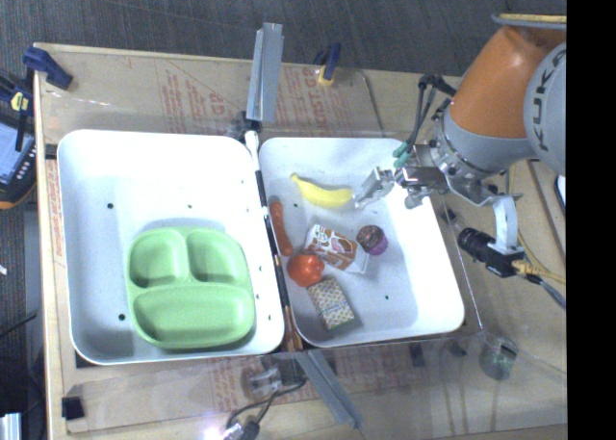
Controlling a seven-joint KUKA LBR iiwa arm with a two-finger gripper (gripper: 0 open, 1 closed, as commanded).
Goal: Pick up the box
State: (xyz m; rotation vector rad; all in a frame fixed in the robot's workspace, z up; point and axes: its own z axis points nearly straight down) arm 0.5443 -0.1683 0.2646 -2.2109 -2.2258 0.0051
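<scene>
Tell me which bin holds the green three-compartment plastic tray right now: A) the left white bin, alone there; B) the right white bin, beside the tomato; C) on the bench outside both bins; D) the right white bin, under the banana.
A: the green three-compartment plastic tray lies in the left white bin, while the yellow banana and round red tomato lie in the right white bin.
</scene>
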